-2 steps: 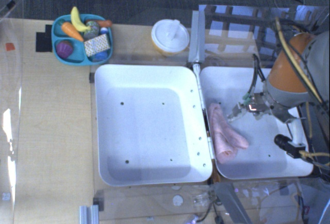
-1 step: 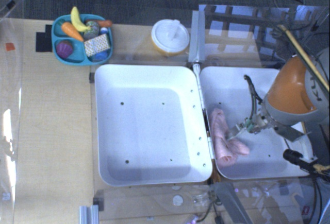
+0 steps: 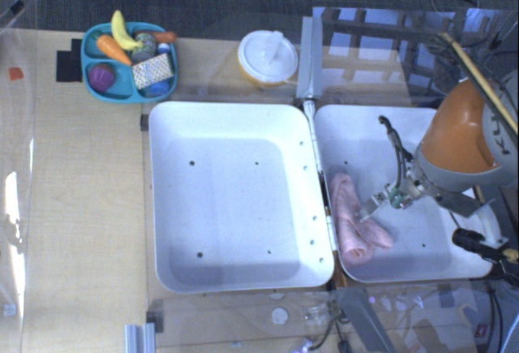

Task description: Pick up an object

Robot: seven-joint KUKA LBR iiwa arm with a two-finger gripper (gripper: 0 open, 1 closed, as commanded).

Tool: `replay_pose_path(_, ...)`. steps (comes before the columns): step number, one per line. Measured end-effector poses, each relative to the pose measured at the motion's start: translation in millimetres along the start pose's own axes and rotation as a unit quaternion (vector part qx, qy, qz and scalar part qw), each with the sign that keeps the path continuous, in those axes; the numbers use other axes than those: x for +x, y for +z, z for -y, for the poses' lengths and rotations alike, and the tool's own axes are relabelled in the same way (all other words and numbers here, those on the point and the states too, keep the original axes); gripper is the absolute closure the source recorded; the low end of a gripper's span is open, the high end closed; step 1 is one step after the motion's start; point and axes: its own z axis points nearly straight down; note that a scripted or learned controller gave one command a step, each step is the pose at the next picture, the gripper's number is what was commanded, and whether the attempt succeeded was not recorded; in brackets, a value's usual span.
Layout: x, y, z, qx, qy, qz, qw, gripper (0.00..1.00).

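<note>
Nearest the camera, the front edge of the light wooden worktop [image 3: 73, 262] is running along the bottom of the view, with the two white bins lying on it side by side. In the right bin [image 3: 422, 262], a pink rolled cloth [image 3: 353, 217] is lying against the left wall, stretching from the middle of the bin toward its front corner. The hand [image 3: 383, 201] is hanging low just to the right of the cloth, its tip pointing at the cloth's upper side and appearing to touch it or sit right beside it. How far the hand is parted cannot be told from this slant, and nothing is showing clearly held in it. The grey arm with its orange band [image 3: 454, 136] is leaning in over the right bin from the right.

The left bin [image 3: 227, 197] is sitting just beside the right one, their walls touching. Farther back on the worktop, a round white lidded container [image 3: 268, 58] is standing behind the left bin, and to its left a blue divided tray [image 3: 122, 92] is holding toy foods, a yellow banana [image 3: 122, 32] and an orange carrot [image 3: 112, 48] among them.
</note>
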Motion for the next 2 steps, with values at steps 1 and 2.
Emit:
replay_pose_path(1, 29, 15, 17, -0.010, 0.050, 0.008, 0.9987, 0.00)
replay_pose_path(2, -27, -6, -35, -0.001, 0.082, 0.001, 0.9966, 0.00)
